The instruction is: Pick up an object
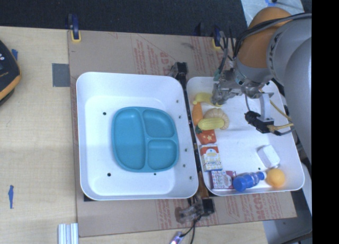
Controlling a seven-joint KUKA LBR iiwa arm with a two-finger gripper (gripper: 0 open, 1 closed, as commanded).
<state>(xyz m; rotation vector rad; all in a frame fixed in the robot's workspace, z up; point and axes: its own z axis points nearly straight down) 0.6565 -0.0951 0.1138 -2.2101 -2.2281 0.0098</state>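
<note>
The object most likely aimed at is the yellow banana-like piece (201, 98) at the far left corner of the right bin (283, 187), since the gripper (220, 98) hangs just beside it, pointed down into that corner. Whether its fingers are spread or closed I cannot tell from this slant, and nothing can be seen between them.

Just nearer lie one orange carrot-shaped piece (197, 113), one tan bun (217, 114) and one yellow piece (210, 124), crowded together, probably as they happened to fall.

Along the bin's left side sit one red packet (207, 137), one white carton (211, 159) and one dark red packet (223, 179). At the near edge are one blue bottle (247, 181), one orange ball (275, 177) and one white block (268, 156).

The left bin (90, 131) holds one blue divided plate (145, 138), well apart from the arm.
</note>
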